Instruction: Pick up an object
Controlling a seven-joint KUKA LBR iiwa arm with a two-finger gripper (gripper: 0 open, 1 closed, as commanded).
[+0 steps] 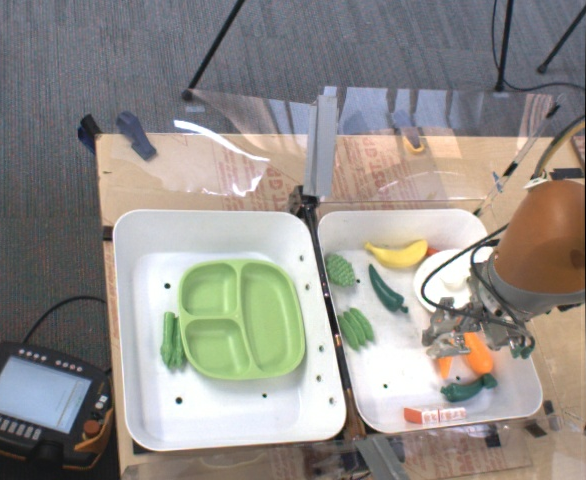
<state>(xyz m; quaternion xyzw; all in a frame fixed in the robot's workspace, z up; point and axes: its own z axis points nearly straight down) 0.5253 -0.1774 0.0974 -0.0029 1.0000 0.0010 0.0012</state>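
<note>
My gripper (470, 345) is low in the right bin (393, 388), near its right side, right over an orange carrot-like toy (477, 353). A second orange piece (445, 365) lies just left of it and a dark green vegetable (467, 389) just below. The metal fingers are tangled with the orange toys in this view. Elsewhere in this bin lie a yellow banana (397, 254), a dark green pepper (386, 289), two leafy green pieces (340, 269) (356, 326), a white plate (441, 276) and a small red-and-white packet (435, 415).
The left bin (143, 248) holds a light green divided plate (241, 318) and a green pea pod (172, 341) beside its left edge. A handheld control pendant (35, 393) sits off the bench at lower left. Clear plastic sheeting stands behind both bins.
</note>
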